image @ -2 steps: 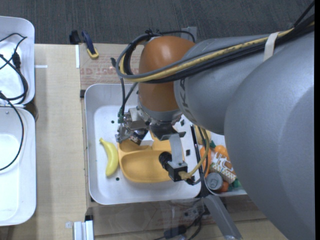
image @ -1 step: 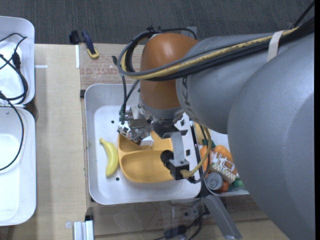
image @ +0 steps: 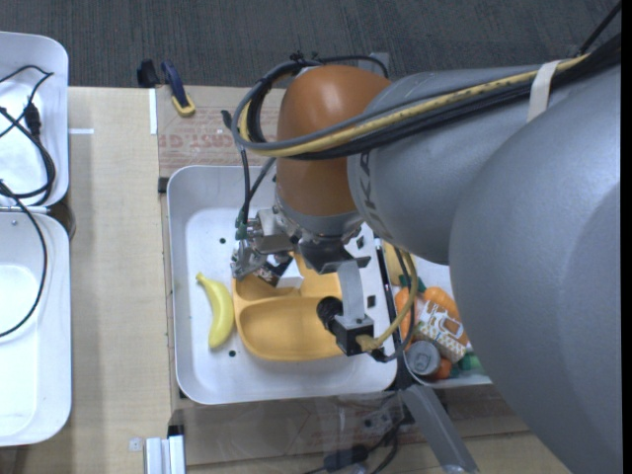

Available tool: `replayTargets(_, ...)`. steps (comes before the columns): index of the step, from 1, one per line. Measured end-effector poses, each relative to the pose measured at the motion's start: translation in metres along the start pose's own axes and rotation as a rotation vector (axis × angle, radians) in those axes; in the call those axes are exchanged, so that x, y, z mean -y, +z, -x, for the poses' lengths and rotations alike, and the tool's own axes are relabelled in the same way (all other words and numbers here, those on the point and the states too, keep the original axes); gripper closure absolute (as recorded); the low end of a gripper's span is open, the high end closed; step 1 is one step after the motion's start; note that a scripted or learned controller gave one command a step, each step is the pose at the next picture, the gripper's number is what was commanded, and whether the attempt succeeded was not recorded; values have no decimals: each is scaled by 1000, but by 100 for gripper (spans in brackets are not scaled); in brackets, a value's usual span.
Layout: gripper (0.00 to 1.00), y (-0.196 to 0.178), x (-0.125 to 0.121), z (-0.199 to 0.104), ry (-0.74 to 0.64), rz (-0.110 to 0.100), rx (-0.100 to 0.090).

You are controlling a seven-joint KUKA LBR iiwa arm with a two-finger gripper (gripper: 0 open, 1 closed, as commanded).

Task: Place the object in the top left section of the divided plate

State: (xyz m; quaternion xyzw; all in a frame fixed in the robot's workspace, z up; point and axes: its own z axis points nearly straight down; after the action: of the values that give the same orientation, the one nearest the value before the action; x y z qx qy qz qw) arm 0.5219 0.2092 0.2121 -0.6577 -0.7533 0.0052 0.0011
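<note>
A single fixed camera looks down at a slant from above the light wooden bench (image: 114,265). It sits close enough that the grey arm with its orange band (image: 326,136), entering from the right, covers much of the frame. The shallow white bin (image: 188,265) lies near centre; a second white bin (image: 35,314) is cut by the left edge.

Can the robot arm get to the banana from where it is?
Probably yes. The banana lies bare on the bin floor, left of the yellow plate, with nothing on top of it. The end effector hangs close by, just above and right.
</note>
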Motion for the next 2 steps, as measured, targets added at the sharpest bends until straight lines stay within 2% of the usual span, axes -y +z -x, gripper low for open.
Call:
replayTargets(1, 100, -8, 0, 2, 2, -3, 2)
replayTargets(2, 0, -8, 0, 2, 2, -3, 2)
